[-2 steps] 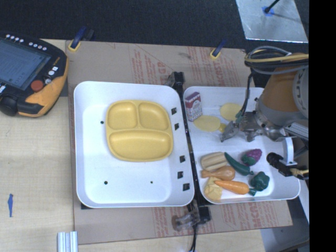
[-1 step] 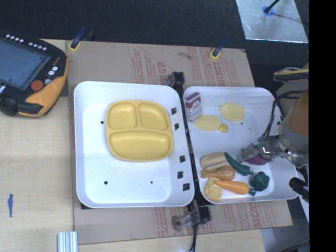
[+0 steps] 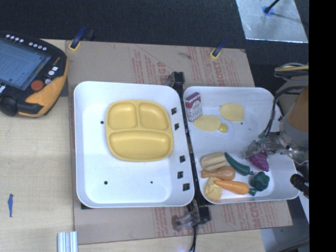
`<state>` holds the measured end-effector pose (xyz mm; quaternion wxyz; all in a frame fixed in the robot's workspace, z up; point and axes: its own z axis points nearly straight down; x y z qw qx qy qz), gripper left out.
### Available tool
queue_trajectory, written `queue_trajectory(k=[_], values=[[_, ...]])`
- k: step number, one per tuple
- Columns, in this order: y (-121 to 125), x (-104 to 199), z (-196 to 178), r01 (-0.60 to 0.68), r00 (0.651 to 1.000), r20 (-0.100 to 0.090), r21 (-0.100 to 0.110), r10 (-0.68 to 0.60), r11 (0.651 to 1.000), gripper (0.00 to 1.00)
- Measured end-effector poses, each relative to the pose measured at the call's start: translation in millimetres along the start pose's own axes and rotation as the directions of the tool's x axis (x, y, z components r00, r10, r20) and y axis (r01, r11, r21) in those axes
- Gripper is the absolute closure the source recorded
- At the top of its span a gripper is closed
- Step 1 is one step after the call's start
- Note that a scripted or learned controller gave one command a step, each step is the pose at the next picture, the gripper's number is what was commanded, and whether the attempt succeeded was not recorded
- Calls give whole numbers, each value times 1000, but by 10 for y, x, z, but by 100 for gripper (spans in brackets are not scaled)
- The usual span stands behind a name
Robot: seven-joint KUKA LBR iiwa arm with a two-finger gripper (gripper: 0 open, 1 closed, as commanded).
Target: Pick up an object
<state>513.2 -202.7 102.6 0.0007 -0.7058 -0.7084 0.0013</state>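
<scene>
Far off to the fingers' left, one smooth yellow plastic plate [image 3: 139, 130] with three compartments lies in the left bin [image 3: 84, 140], a glossy white tray with rounded corners. In the right bin [image 3: 262, 94], still left of the fingers, stand one small red-and-white carton [image 3: 193, 106] and three flat pale-yellow rounds [image 3: 231, 111]. Closer, a bread roll [image 3: 212, 160], a green chili [image 3: 238, 164] and one orange carrot [image 3: 231, 186] cluster. The purple eggplant [image 3: 259, 160] lies just below the gripper [image 3: 258, 147], touching or nearly so; whether its fingers are parted or pinched, I cannot tell.
</scene>
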Motion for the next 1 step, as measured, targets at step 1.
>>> queue_trajectory(k=[1], values=[[428,898,-818,8,1000,-1,-8,-8,1000,100]])
